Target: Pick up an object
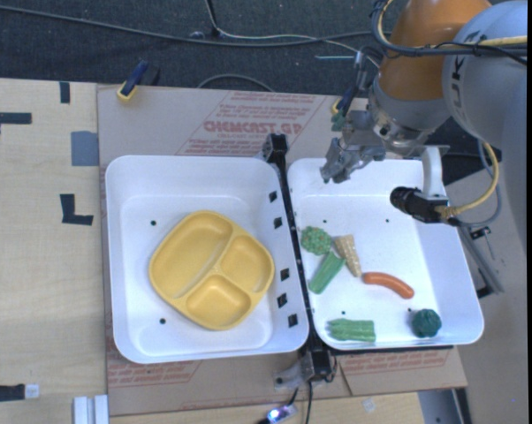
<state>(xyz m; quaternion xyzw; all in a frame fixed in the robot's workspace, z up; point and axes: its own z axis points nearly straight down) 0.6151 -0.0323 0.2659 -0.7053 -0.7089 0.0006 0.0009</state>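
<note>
The right bin holds several toy foods. A green leafy piece, a tan corn-like piece and a green cucumber-like piece lie bunched near its left wall. An orange-red sausage shape lies in the middle. At the front are a light green ridged piece and a dark green round piece. My gripper hangs over the bin's back left corner, above and behind the bunch, with nothing seen in it.
The left bin holds a yellow divided plate. A black divider with clips runs between the bins. A black cylinder and cable jut from the arm over the right bin's back. A yellow-blue tool lies on the cardboard behind.
</note>
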